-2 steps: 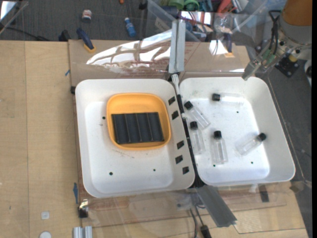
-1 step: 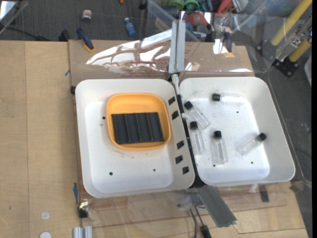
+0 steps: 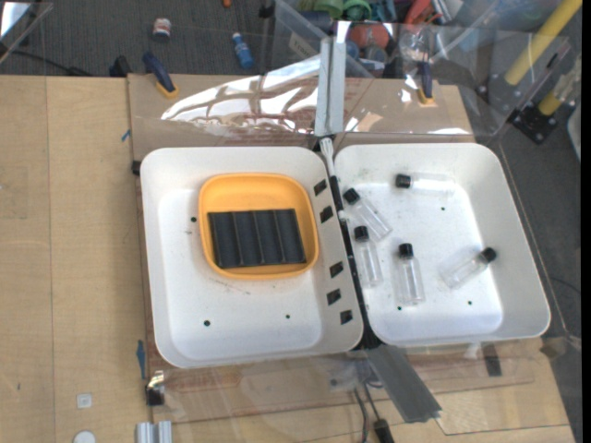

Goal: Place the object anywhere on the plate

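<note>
An orange plate (image 3: 259, 188) with rounded corners sits in the left white bin (image 3: 175, 312), toward its back. A black ridged rectangular object (image 3: 256, 238) lies flat on the plate and covers most of its floor. In the right white bin (image 3: 517, 303) several clear vials with black caps lie scattered: one near the back (image 3: 420, 184), two close to the divider (image 3: 369, 215) (image 3: 367, 257), one in the middle (image 3: 409, 277) and one at the right (image 3: 464, 267).
A row of black tabs (image 3: 332, 270) runs along the seam between the bins. A metal upright (image 3: 330, 81) stands behind the seam. A clear tub of colourful toys (image 3: 388, 7) is behind the bins, with blue-and-orange clamps (image 3: 159, 74) (image 3: 424, 86) on the back edge.
</note>
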### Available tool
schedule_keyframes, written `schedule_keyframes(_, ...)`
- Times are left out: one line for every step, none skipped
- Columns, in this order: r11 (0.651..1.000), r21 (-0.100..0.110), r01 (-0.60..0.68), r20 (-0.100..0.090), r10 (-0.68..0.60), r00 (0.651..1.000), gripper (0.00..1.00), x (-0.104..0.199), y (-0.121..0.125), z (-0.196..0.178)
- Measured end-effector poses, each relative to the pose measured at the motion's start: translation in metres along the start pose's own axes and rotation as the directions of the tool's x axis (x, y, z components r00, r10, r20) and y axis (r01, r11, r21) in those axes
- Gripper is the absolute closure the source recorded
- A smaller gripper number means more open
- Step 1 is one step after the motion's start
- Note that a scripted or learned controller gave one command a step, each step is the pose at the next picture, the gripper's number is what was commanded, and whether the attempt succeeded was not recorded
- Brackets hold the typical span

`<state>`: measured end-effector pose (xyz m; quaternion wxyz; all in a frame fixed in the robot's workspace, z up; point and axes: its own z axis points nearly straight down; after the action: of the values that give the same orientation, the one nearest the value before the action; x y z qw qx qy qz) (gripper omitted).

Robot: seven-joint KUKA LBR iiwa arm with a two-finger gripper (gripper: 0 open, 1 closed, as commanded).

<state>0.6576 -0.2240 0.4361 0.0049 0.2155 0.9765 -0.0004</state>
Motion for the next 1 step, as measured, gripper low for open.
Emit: schedule_keyframes(1.0, -0.002, -0.001, 0.009, 0.001, 1.0, 1.0, -0.0022, 0.0004, -0.0109)
